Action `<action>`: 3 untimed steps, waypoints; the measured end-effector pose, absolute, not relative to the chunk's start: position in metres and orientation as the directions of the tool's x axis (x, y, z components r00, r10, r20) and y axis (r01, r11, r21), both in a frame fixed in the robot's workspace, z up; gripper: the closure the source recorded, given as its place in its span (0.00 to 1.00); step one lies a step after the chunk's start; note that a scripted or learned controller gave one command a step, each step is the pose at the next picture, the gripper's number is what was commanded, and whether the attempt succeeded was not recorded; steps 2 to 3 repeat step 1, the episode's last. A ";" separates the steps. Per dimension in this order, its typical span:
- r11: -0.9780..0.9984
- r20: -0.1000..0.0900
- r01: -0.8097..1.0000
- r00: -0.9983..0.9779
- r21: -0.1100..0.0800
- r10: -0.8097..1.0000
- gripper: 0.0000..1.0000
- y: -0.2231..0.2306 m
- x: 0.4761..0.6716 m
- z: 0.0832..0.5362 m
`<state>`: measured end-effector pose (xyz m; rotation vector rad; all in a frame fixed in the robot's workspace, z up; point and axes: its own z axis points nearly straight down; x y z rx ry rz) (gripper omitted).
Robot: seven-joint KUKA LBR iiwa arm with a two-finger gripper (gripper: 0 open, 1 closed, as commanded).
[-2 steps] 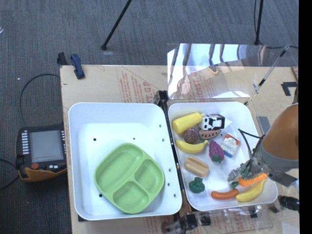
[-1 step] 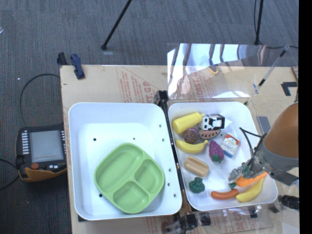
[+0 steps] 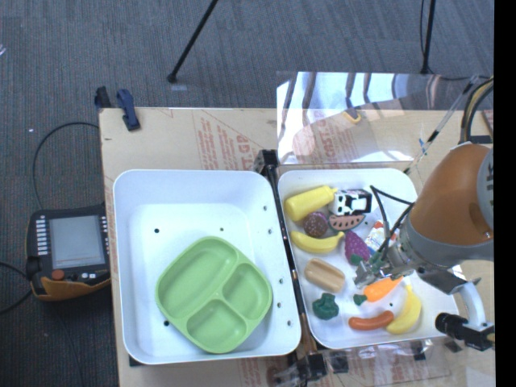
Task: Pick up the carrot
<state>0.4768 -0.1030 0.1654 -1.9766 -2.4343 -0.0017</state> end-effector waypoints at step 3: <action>0.302 0.003 0.953 -0.302 -0.004 0.953 1.00 -0.120 0.477 0.167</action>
